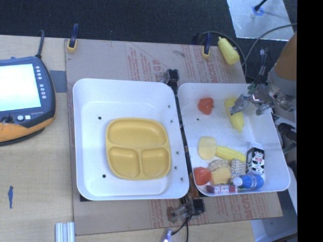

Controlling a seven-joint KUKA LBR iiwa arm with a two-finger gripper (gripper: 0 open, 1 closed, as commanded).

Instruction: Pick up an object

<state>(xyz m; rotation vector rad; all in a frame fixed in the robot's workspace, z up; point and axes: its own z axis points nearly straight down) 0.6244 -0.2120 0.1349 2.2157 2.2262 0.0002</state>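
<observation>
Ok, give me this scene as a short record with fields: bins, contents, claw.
left bin: holds a yellow divided plate
right bin: red tomato, yellow banana, corn cob, milk carton, blue bottle, other small food items at the near edge
claw: over the right bin's far right part, beside the banana
left of bins: tablet
</observation>
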